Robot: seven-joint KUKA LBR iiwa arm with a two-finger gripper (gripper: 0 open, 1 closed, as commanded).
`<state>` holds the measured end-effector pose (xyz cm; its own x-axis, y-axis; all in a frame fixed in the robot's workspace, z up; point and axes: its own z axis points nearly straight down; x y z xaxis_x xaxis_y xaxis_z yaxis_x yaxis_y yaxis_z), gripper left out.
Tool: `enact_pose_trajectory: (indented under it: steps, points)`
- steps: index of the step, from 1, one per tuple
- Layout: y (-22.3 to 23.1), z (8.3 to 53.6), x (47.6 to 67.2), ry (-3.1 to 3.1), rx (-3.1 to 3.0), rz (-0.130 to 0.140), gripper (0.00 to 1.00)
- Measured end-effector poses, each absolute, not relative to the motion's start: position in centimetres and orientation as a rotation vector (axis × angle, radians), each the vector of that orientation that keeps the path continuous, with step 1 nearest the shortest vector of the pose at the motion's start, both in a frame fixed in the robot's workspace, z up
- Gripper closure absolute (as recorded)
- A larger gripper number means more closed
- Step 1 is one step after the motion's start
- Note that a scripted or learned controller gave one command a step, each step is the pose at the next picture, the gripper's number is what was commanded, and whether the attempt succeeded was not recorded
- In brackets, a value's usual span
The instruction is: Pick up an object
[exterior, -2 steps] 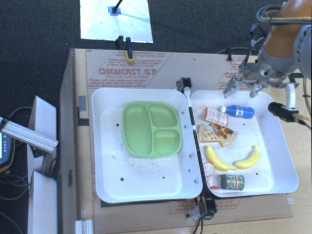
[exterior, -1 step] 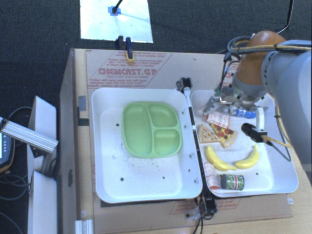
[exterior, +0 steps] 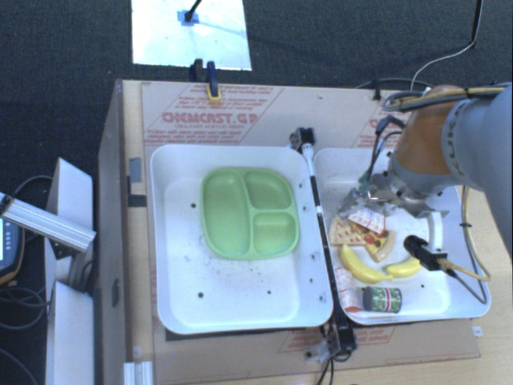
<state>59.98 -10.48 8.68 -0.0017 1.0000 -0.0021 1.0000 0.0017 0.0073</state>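
leftmost, a pale grey box (exterior: pixel 68 215) is seen beside the bench, with a metal rail (exterior: pixel 48 221) laid across it at a slant. next, the left bin (exterior: pixel 180 295) is found to hold a green divided plate (exterior: pixel 248 213), which lies flat near the bin's middle, three compartments facing up (two small ones on the right side, one long one on the left). between the two bins a dark bar (exterior: pixel 317 207) is run along the shared edge. behind the bins, a cardboard sheet (exterior: pixel 240 111) with red lettering is spread over the bench, and a blue and yellow clamp (exterior: pixel 212 80) is fixed at its far edge.

in the right bin (exterior: pixel 449 303), the objects are gathered toward the left and near side: a pizza slice toy (exterior: pixel 361 233), a yellow banana (exterior: pixel 362 266) just in front of it, a second small yellow piece (exterior: pixel 403 269) beside that, and a green-labelled can (exterior: pixel 381 299) lying on its side nearest the front wall. the gripper (exterior: pixel 370 200) is lowered over the far end of the pizza slice toy, and whether it is spread or closed on anything cannot be told. farthest right, the grey arm (exterior: pixel 477 139) with its orange band (exterior: pixel 421 139) is reached in over the bin.
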Motion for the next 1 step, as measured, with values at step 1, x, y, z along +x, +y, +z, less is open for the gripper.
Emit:
enact_pose_trajectory:
  steps: [1]
  points:
    - [-13.97, 8.48, 54.90, 2.220, 2.219, 0.001, 0.00]
